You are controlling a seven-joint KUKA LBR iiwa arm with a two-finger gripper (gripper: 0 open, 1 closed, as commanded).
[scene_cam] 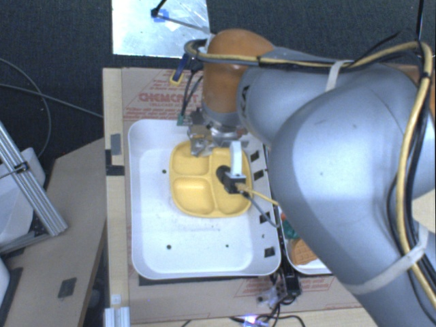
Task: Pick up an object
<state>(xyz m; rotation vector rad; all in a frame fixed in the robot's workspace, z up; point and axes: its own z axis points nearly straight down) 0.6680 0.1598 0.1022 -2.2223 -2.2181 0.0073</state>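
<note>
Listing contents, seen from above at a slant.

Item: left bin, white, shallow, rounded corners, resting on a brown cardboard sheet with red print. Small dark holes dot its floor.

Item: yellow tray, plastic, divided into compartments, lying flat in the upper middle of the left bin. Compartments appear bare where visible. Its upper right part is covered by the arm's wrist.

Item: right bin, white, just beside the left one; a small strip of its rim shows under the arm, with something orange and green inside that is too hidden to identify.

Item: arm, grey, bulky, reaching in from the right and filling much of the right half. Orange band sits above the wrist. Yellow and black cables run along the casing.

Item: claw, low over the upper edge of the yellow tray, at or very near its rim. Whether it is wide, narrow or gripping anything cannot be told; the wrist hides it. A white and black fitting hangs beside it over the tray's right compartment.

Item: surface, tan, beneath the cardboard. Aluminium frame bars stand at far left. A shiny silver sheet lies beyond the cardboard at the top.
</note>
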